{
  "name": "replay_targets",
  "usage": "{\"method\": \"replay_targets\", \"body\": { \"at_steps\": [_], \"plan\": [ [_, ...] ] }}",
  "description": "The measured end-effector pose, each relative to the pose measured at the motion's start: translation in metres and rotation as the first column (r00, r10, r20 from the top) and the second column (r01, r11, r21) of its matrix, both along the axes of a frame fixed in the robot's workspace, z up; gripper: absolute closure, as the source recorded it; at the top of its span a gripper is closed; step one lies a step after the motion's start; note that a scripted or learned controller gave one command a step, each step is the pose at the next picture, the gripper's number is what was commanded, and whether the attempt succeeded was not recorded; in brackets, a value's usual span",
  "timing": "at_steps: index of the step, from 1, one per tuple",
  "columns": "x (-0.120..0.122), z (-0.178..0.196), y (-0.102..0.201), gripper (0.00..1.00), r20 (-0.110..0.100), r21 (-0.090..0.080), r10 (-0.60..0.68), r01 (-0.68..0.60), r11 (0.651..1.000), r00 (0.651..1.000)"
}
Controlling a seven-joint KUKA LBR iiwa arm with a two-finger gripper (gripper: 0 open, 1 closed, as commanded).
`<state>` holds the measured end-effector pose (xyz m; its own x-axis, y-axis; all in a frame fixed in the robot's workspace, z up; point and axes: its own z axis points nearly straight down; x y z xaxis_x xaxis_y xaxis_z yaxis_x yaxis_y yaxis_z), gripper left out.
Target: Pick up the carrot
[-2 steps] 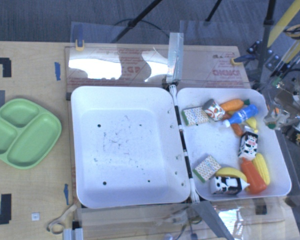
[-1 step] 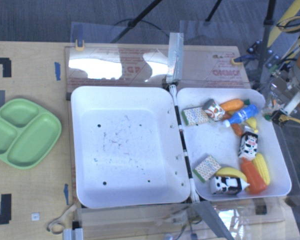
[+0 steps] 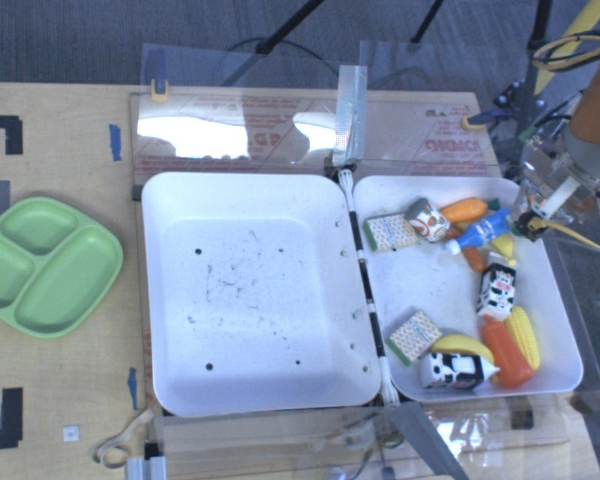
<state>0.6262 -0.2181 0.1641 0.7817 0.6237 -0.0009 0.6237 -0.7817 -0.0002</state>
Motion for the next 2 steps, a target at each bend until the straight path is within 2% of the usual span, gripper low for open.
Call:
{"method": "replay_targets", "body": {
  "at_steps": [1, 2],
  "plan": [
    [-0.023, 0.007, 0.002, 1.0, -0.002, 0.002, 0.067, -0.067, 0.998, 0.998],
    [0.015, -0.003, 0.005, 1.0, 0.0, 0.0, 0.097, -0.097, 0.995, 0.995]
  ]
}}
